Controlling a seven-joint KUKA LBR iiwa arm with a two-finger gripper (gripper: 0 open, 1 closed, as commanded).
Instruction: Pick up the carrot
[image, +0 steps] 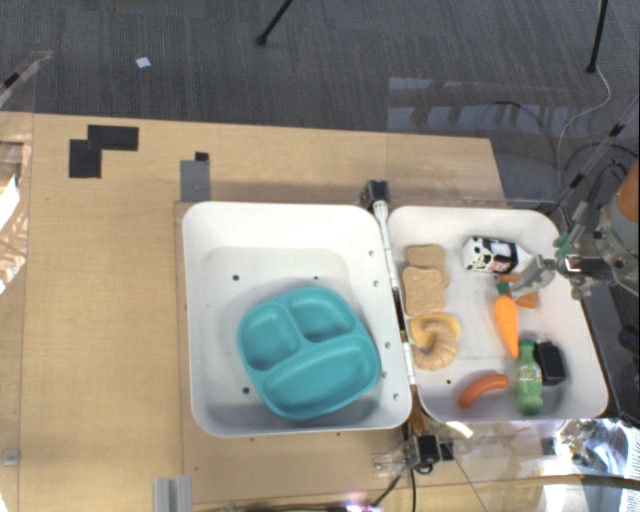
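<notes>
the claw (535, 272) hangs over the right bin (590, 345) near its far right side, reaching in from the right edge. whether it is open or closed cannot be told from here. the carrot (508, 322) lies just below the claw toward the near side, lengthwise, with nothing gripping it. left of the claw sits a black-and-white cow toy (489, 256). further toward the near edge are a green bottle (528, 380), a black block (549, 361) and a sausage (483, 389). well left of the claw lie toast slices (425, 281) and a croissant (436, 339). beyond them, the left bin (200, 300) on the counter (100, 330) holds a teal divided plate (262, 350).
</notes>
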